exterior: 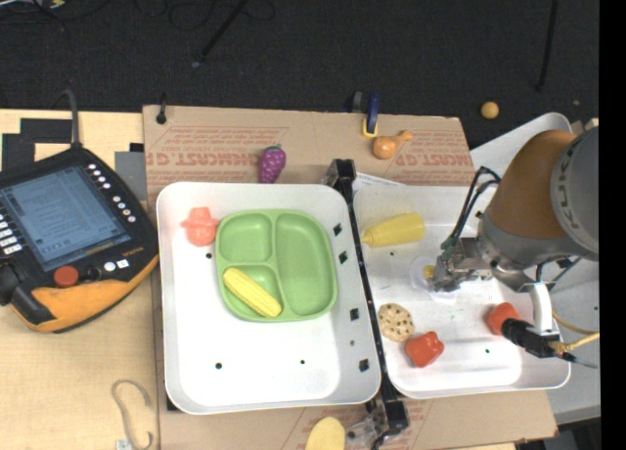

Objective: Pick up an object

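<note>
- The gripper (pixel 448 277) was low in the right bin (pixel 469 377), near its middle; its jaws were too small and dark to read, so whether they stood apart or together I cannot tell; nothing showed between them.
- Just under and left of the tip lay a small pale thing with a yellow spot (pixel 428 272), too blurred to name; whether it touched the tip I cannot tell.
- The yellow block (pixel 393 231) lay up and left of the tip, near the bin's upper left; the cookie (pixel 395 321) lay down and left of it; the red pepper (pixel 424 349) sat just beside the cookie, lower right; a red-orange piece (pixel 503 317) lay to the tip's lower right, beside the arm's cabling.
- The arm (pixel 533 194) reached in from the right, its orange band above the wrist.
- In the left bin (pixel 254 380) sat a green divided plate (pixel 293 262) with a corn cob (pixel 252 292) in its lower-left compartment; a pink toy (pixel 200 227) lay just left of the plate.
</note>
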